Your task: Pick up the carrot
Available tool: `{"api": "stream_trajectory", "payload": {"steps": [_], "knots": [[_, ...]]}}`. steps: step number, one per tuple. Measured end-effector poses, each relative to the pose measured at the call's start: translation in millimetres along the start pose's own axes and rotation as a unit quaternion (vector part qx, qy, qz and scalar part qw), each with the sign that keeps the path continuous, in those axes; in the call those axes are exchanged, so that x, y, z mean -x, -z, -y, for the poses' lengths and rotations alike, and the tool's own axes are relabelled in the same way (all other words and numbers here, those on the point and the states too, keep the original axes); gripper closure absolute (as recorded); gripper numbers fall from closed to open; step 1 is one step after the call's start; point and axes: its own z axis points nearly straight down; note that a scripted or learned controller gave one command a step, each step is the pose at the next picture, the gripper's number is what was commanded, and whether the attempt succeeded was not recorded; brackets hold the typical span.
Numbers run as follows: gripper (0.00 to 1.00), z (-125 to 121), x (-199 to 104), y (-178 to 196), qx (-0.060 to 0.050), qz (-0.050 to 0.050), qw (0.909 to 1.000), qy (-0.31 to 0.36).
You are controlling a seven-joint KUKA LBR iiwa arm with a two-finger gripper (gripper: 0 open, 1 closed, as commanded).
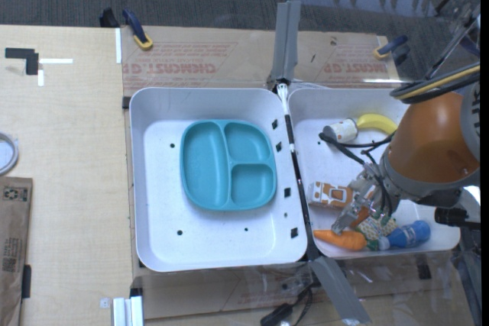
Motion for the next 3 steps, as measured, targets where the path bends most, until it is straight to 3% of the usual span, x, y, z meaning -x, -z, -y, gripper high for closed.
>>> {"api": "stream_trajectory", "payload": {"steps": [1,2,3], "knots": [[0.00,59.4,41.5,-2.5,0.001,-0.002,0.9923,0.124],[0.00,75.2,51.1,-3.8,0.000,-0.005,0.9977,0.068],[0.00,52.9,65.3,-5.7,-0.001,-0.008,0.9989,0.046]]}}
